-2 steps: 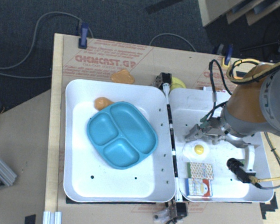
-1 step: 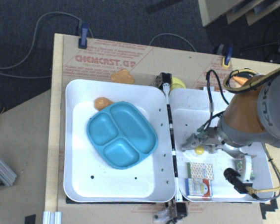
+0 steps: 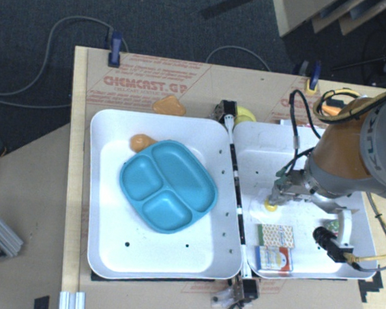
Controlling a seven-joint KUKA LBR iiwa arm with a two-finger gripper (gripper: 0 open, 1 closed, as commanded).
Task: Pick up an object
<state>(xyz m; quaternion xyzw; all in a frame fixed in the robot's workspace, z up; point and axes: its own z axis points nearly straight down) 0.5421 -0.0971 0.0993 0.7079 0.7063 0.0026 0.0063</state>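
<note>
My gripper (image 3: 279, 197) is lowered into the right bin (image 3: 262, 147), near its middle, under the grey arm with its orange band. A small yellow object (image 3: 270, 206) lies on the bin floor just at the gripper's tip. A patterned packet (image 3: 276, 235) and a red and blue packet (image 3: 275, 259) lie in the near part of the same bin. In the left bin (image 3: 106, 196) a blue divided plate (image 3: 168, 185) rests beside a small orange object (image 3: 140, 142).
An orange object (image 3: 169, 105) and a yellow one (image 3: 244, 114) sit on the bench behind the bins. A black clamp (image 3: 226, 110) stands at the rims' far junction. Cables run over the right bin's far wall. The cardboard-topped bench ends close around both bins.
</note>
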